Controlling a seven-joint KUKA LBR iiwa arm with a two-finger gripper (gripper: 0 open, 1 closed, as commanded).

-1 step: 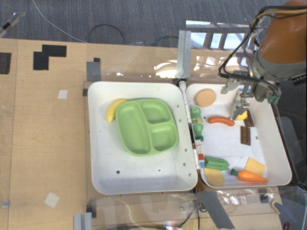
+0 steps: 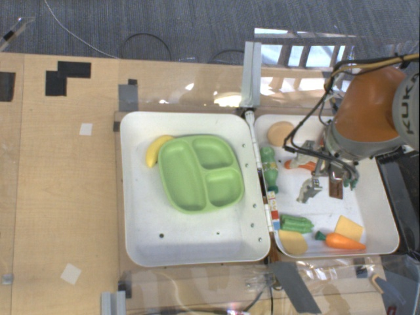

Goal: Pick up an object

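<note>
Plainly no single target yet, so taking the closest candidates first. Small orange piece [image 2: 300,166] on the floor of the right bin [image 2: 380,241], lying roughly left-right, just far-left of the gripper [image 2: 309,190]. Brown block [image 2: 336,188] just right of the gripper, partly under the wrist, long axis running near to far. Further out towards the near rim: green vegetable [image 2: 296,224], lying left-right, with a pale yellow piece [image 2: 293,243] touching its near side, then a yellow wedge [image 2: 349,227] and a carrot [image 2: 344,241] side by side at the near right. Gripper itself hanging over bare white floor in the middle of that bin, nothing seen in its grasp; how far open, cannot tell from this slant. Judged shortest move: a small shift far and left to the orange piece, closing across its short side. Well apart, in the left bin [image 2: 141,241]: green divided plate [image 2: 200,172] with a banana [image 2: 156,149] tucked at its far-left edge.
</note>
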